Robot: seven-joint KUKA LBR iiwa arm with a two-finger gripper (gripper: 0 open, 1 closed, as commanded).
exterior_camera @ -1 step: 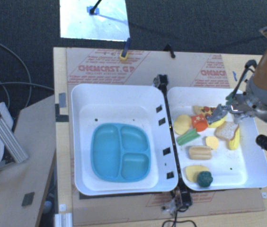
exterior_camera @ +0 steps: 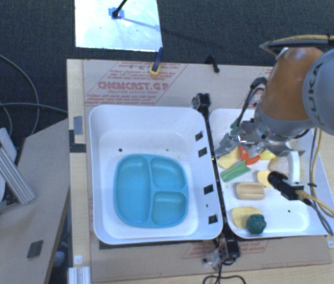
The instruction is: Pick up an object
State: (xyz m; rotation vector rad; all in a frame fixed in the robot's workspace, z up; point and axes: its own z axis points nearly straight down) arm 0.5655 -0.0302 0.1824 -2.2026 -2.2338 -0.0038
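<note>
Two shallow white plastic bins sit side by side on a brown cardboard sheet [exterior_camera: 132, 83] with red printed letters, which lies on a pale wooden bench [exterior_camera: 42, 158]. Dark carpet floor is behind the bench, and on it lies a square shiny metal plate [exterior_camera: 117, 16]. At the left edge stands a slanted aluminium frame bar [exterior_camera: 1, 158].

The left bin [exterior_camera: 149, 120] holds a light blue plastic tray with three compartments [exterior_camera: 151, 190], lying flat near the bin's middle.

The right bin [exterior_camera: 309, 218] holds a heap of small toy food pieces: a green long pod-shaped piece [exterior_camera: 234, 171], a red and orange piece [exterior_camera: 249, 154] just above it, a tan bread-shaped piece [exterior_camera: 249, 190], a yellow flat piece [exterior_camera: 243, 213] and a dark green round piece [exterior_camera: 255, 222] touching it near the front wall.

The grey arm with the orange band [exterior_camera: 291, 81] reaches in from the right and bends down over the far part of the right bin. Its gripper [exterior_camera: 236, 141] is low, just above the yellow and red pieces at the top of the heap. I cannot tell from this view how the gripper is set, or if any piece is between its parts.
</note>
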